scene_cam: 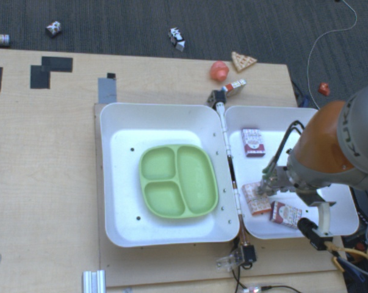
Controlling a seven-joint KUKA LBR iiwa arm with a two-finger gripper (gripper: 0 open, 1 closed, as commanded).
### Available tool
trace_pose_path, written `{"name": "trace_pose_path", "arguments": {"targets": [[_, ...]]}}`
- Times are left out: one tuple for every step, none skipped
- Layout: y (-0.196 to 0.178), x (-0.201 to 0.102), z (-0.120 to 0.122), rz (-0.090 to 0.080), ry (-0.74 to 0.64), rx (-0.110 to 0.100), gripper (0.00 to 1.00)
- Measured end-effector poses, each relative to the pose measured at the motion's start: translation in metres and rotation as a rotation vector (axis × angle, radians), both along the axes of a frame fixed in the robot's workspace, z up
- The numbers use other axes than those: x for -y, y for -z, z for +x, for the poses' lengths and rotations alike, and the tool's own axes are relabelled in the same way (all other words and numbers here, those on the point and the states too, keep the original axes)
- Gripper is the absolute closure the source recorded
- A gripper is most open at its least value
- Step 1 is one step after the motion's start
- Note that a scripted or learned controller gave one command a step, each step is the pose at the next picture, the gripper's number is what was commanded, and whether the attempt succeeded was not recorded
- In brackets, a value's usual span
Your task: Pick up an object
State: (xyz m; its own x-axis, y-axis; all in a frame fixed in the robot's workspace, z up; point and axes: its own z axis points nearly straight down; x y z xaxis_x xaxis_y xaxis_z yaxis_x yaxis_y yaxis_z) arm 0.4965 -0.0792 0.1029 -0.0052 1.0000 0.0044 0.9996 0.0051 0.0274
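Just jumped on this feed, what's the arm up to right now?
The arm has reached into the right bin, and its gripper sits low over a small red and white packet near the bin's left side. Whether it has a hold on anything can't be told from this angle. Two similar packets lie nearby, one toward the far end and one closer to the front. The left bin holds a green divided tray, untouched.
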Motion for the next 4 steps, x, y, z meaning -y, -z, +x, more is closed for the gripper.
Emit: {"name": "trace_pose_path", "arguments": {"targets": [[0.0,0.0,0.0,-0.001,0.002,0.0,0.0],[0.012,0.006,-0.003,0.0,0.002,-0.008,0.0],[0.0,0.005,0.0,0.002,-0.003,-0.001,1.0],[0.0,0.005,0.0,0.002,-0.002,-0.002,0.0]]}}
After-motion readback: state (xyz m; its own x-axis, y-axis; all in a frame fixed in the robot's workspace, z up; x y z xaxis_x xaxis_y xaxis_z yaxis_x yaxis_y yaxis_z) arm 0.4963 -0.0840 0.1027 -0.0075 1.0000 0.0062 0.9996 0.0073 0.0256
